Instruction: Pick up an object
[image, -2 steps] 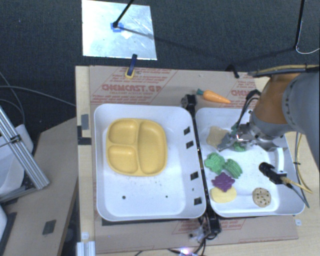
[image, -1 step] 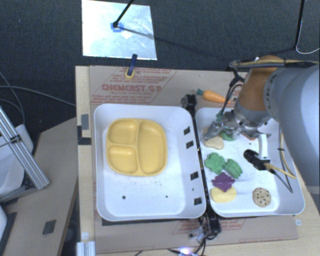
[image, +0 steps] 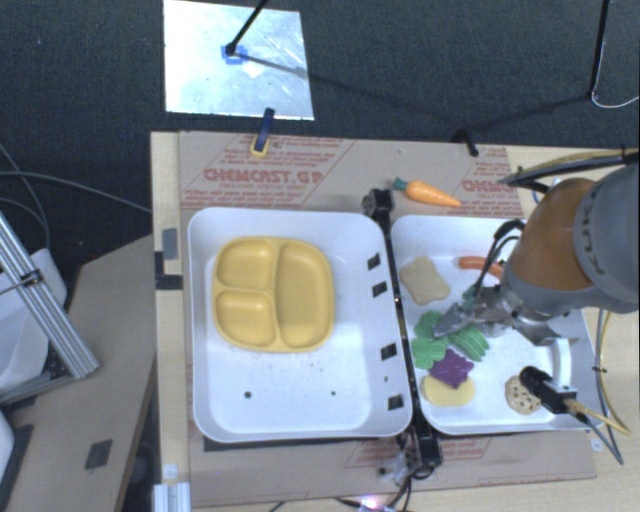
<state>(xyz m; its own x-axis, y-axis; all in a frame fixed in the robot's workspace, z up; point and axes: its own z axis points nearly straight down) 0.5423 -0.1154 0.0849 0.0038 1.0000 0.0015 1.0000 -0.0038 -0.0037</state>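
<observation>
My gripper (image: 456, 322) hangs low in the right bin (image: 440, 232), right over a green leafy toy (image: 437, 347); its tip meets the leaf's upper edge. Just below lie a purple piece (image: 450, 368) and a pale yellow slice (image: 449, 392). A tan slice of toast (image: 425, 280) rests to the upper left of the gripper. An orange piece (image: 474, 263) shows partly behind the wrist. A brown cookie (image: 519, 396) sits near the bin's front right corner. The grey arm with its orange band (image: 555, 245) hides the bin's right part.
The left bin (image: 290, 400) holds a yellow divided plate (image: 273, 293). A toy carrot (image: 428, 192) lies outside the bins on the cardboard behind the right bin. A black divider with clips (image: 392, 300) runs between the bins.
</observation>
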